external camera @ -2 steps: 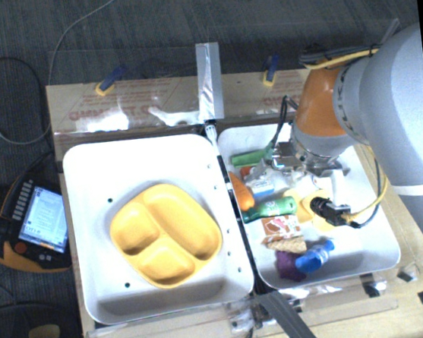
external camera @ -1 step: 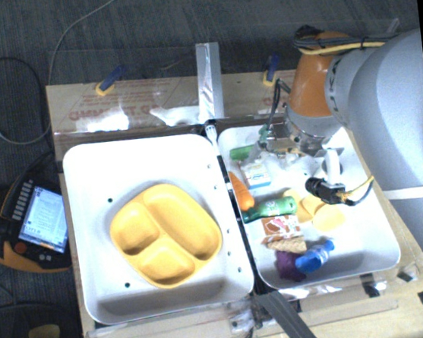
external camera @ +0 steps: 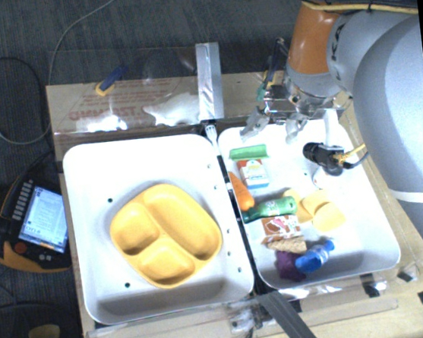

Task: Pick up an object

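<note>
My gripper (external camera: 273,128) hangs over the far end of the right bin (external camera: 382,237), open, with nothing between its fingers. Just in front of it lies a green bar (external camera: 248,152), then a small orange-and-white carton (external camera: 254,173) and a carrot (external camera: 242,191) along the bin's left wall. Further forward are a green tube (external camera: 271,209), yellow blocks (external camera: 320,214), a snack packet (external camera: 281,226), a cone (external camera: 290,244), a purple item (external camera: 286,265) and a blue bottle (external camera: 315,256).
The left bin (external camera: 82,173) holds a yellow divided plate (external camera: 166,233). A clear plastic bag (external camera: 143,108) lies behind the bins. A teach pendant (external camera: 38,224) and cables sit on the floor at the left. The arm's bulk covers the right side.
</note>
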Controlling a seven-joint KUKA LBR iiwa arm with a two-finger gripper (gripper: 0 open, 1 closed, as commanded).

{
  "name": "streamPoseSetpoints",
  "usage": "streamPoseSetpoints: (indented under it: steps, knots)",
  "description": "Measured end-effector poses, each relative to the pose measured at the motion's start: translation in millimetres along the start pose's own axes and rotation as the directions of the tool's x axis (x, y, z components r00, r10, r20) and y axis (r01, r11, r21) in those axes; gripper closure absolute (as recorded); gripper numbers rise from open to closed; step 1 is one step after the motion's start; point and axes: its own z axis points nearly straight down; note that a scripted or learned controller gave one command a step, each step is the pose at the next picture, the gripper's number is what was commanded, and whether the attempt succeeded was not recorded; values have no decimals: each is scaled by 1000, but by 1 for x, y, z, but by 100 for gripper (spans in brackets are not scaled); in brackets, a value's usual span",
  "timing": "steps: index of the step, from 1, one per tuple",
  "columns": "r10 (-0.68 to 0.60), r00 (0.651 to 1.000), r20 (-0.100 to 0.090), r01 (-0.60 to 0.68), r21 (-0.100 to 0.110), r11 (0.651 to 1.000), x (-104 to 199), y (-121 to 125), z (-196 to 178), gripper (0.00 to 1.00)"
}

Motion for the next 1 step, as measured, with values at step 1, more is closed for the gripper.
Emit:
streamPoseSetpoints:
  steps: [1]
  knots:
    - [38,999,-1,-38,0,999,-19,-13,89,0]
